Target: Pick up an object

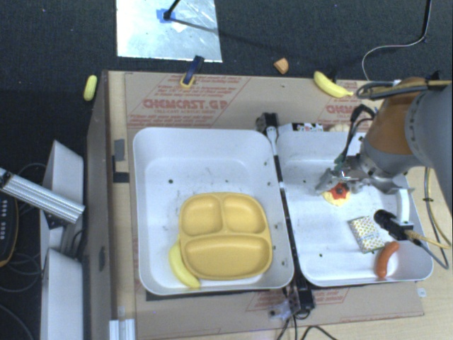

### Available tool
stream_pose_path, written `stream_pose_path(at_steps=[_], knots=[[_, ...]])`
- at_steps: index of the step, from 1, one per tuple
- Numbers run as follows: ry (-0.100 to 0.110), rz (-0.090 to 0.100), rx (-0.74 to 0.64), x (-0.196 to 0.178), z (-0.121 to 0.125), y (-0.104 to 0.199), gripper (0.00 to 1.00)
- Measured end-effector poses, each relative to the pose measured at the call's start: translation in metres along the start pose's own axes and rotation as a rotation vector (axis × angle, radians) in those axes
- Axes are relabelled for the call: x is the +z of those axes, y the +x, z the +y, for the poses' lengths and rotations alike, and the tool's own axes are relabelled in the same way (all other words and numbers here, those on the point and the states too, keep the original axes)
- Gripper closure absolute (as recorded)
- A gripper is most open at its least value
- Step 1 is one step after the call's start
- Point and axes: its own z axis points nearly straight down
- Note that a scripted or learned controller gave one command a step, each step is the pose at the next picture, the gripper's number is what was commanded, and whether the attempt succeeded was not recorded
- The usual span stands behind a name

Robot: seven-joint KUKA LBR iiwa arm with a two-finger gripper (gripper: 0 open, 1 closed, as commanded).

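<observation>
**A:** The gripper point(339, 182) is sitting low in the right bin point(306, 261), a little left of the bin's middle. It's hovering right at the top edge of a small yellow and red object point(337, 197).

**B:** Is it gripping that?

**A:** I can't tell. From this angle I'm not making out whether the gripper is open or closed, or whether it's touching the object at all.

**B:** What else is showing in there?

**A:** A patterned packet point(364, 233) is lying toward the bin's right edge, and an orange sausage-shaped piece point(385, 260) is resting at the near right corner.

**B:** And next door?

**A:** The left bin point(159, 161) is carrying a yellow divided plate point(225, 236) toward its near edge. A banana point(181, 268) is curling against the plate's near left side. Another banana point(330, 85) is lying outside, beyond the right bin's far edge.
</observation>
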Motion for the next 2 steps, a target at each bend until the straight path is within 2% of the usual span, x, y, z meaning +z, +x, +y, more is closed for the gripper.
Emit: stream_pose_path(at_steps=[1, 2], knots=[[0.001, -0.001, 0.001, 0.0, -0.077, -0.032, 0.0], [-0.003, 0.0, -0.003, -0.001, 0.036, -0.018, 0.0]])
